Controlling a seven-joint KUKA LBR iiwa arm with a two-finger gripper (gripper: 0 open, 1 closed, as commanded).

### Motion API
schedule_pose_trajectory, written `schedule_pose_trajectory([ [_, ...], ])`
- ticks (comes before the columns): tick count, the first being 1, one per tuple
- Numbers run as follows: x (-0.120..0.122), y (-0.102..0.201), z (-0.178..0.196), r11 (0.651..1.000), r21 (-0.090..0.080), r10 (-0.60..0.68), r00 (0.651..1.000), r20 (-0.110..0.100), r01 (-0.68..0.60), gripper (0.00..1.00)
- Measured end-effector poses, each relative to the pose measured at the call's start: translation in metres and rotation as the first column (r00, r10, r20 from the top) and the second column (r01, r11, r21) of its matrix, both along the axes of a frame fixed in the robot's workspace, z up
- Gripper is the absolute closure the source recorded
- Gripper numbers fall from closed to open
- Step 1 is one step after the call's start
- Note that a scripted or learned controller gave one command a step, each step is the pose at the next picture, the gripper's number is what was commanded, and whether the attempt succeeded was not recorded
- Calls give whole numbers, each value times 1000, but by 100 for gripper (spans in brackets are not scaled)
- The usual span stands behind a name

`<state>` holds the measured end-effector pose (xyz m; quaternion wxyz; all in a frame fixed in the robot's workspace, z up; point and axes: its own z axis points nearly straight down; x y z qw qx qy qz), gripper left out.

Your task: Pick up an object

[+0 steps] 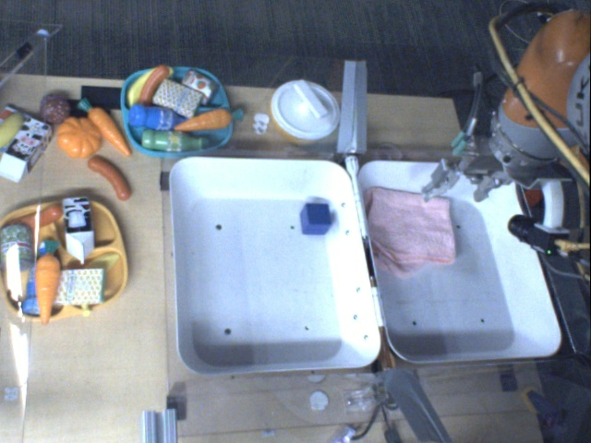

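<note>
So the bench (111, 358) has two white bins on it. The left bin (268, 340) is the bigger-looking one and has just a little blue cube (317, 218) sitting near its far right corner, not touching any wall. The right bin (462, 330) has a pink cloth (412, 228) lying flat-ish in its far left part, close along the wall it shares with the left bin, with its near edge a bit bunched up.

The arm (554, 72) comes in from the right side, grey with the orange bit up top, cables looping around it, wrist tilted down toward the right bin's far edge. The gripper (460, 185) sits over the far side of the right bin, just past the cloth's far right corner. Its two fingers are spread apart with nothing between them; one fingertip is right at the cloth's corner, and I can't tell if it's actually touching. The blue cube is well apart from it, over in the other bin.

Off the left edge of the bench there's a yellow tray (115, 247) and a blue bowl (222, 137) of toy food, plus a white lid (306, 107) behind the bins.
</note>
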<state>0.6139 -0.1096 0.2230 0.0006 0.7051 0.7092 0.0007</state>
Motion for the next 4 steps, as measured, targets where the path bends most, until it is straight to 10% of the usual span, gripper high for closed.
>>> schedule_pose_trajectory([
  [1, -5, -28, 50, 950, -2, 314, 950, 3, -314, 0],
  [2, -15, -43, -125, 938, -5, 346, 938, 7, -346, 0],
  [4, -2, -34, -118, 982, -1, 186, 982, 2, -186, 0],
])
